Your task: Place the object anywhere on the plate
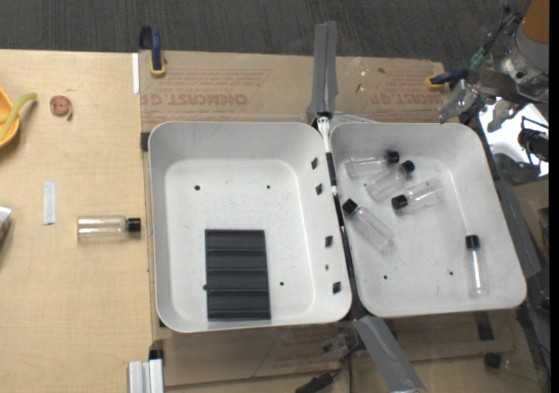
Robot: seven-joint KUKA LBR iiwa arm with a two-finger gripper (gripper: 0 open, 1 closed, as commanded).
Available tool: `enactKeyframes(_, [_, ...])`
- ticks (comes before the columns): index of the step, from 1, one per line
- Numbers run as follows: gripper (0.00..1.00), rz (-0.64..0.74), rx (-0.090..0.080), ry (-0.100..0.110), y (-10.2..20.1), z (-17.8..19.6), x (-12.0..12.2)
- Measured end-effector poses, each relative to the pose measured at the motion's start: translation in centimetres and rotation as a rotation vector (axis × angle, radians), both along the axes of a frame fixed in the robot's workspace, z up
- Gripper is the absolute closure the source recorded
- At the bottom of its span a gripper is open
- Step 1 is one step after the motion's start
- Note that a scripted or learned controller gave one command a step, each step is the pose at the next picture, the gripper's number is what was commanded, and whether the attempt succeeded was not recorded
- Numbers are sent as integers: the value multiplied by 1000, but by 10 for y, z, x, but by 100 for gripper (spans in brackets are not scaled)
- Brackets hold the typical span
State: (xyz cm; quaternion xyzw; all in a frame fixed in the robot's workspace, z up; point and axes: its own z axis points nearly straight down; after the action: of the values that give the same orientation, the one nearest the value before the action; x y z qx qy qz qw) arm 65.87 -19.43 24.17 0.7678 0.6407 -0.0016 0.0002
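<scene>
Five small clear bottles (387, 183) with black caps lie in the right bin (489, 164). A dark ridged plate (237, 275) lies flat in the left bin (175, 173). The end effector (489, 90) hangs past the right bin's far corner; I cannot tell how it is set.

White bins (175, 164), black ribbed plate (237, 275), clear black-capped vials (413, 197), possibly yellow bowl (7, 116)
</scene>
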Motion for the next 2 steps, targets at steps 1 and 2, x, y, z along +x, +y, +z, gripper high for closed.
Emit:
enactKeyframes(1, [0, -1, 0, 0, -17, 133, -24])
enactKeyframes(2, [0, -123, 0, 0, 46, 199, -1])
